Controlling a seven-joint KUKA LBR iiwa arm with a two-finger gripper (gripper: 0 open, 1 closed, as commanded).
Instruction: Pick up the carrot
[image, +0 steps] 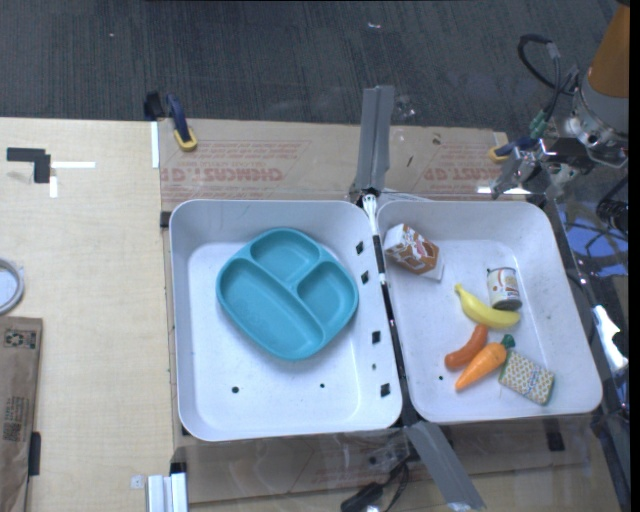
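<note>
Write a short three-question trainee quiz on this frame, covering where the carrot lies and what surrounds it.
1. True or false: the carrot lies in the same bin as the blue plate.
2. Which touches the carrot's leafy end: A) sponge, B) can, C) snack packet?
3. Fill in: the gripper hovers past the right bin's ____ rim.

Key: 1 false; 2 A; 3 far.

Single fixed cam above bench, angled down at slant. Left bin (190, 320) and right bin (560, 380) both fit in frame, bench top (80, 300) showing at left. Arm (600, 80) pokes in upper right. Fairly wide, not close-up.
</note>
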